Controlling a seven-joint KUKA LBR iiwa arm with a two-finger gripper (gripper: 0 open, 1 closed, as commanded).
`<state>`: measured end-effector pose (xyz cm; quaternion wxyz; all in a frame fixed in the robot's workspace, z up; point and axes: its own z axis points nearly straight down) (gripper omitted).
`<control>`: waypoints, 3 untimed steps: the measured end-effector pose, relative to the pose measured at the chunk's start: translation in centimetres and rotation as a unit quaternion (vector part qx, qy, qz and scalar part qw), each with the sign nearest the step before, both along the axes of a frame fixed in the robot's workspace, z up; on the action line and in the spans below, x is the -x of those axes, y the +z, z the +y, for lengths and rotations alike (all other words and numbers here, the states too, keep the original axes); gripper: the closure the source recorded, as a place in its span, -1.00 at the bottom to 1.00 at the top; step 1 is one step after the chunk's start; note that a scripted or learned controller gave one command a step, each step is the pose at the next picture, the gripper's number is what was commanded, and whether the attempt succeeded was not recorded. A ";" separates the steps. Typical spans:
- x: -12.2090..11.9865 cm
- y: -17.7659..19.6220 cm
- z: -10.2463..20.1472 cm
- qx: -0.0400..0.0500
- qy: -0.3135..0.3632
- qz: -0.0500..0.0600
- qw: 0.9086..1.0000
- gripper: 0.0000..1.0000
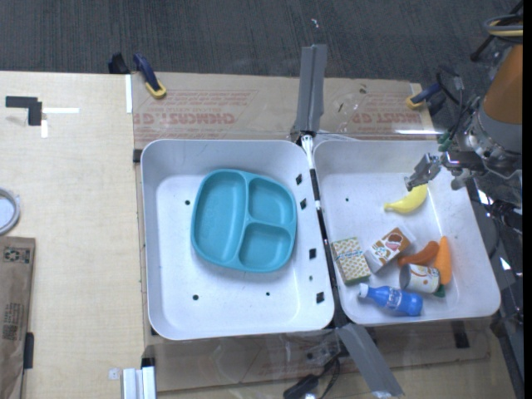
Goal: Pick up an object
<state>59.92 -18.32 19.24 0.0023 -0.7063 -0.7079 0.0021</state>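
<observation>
Looking down at a slant on a pale wooden table point(66, 173) bearing two shallow white bins side by side.

Nearest the front edge, in the right-hand white bin point(349, 173), a small blue plastic bottle with a white label point(391, 299) lies on its side. Just behind it sit a checked green-and-cream packet point(351, 260), a small white carton with a red and brown print point(388, 248), a pale tin with an orange band point(422, 279) and an orange toy carrot point(443, 258), all crowded close together toward the bin's front right corner.

Further back in that bin lies a yellow toy banana point(407, 200), apart from the cluster.

In the left-hand white bin point(162, 248) rests a teal plastic plate with three compartments point(245, 220), roughly in the middle.

At the table's far right, the grey arm's claw point(424, 171) hangs just above and behind the banana. Its fingers are small and blurred, so whether they are spread or closed cannot be told. Nothing can be seen between them.

Judging by this, the pick is not yet done: every object lies in a bin, and the banana seems the likely target. Descending, closing and lifting are all left.
</observation>
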 end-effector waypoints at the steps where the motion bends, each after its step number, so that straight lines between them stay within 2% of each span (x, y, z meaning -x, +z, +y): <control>1: -1.8 -10.4 -0.3 0.000 -0.004 -0.001 1.000 -1.00; 2: -1.8 -9.8 -0.3 0.000 -0.002 0.001 1.000 1.00; 3: -4.9 0.9 4.6 0.001 -0.069 -0.001 0.998 1.00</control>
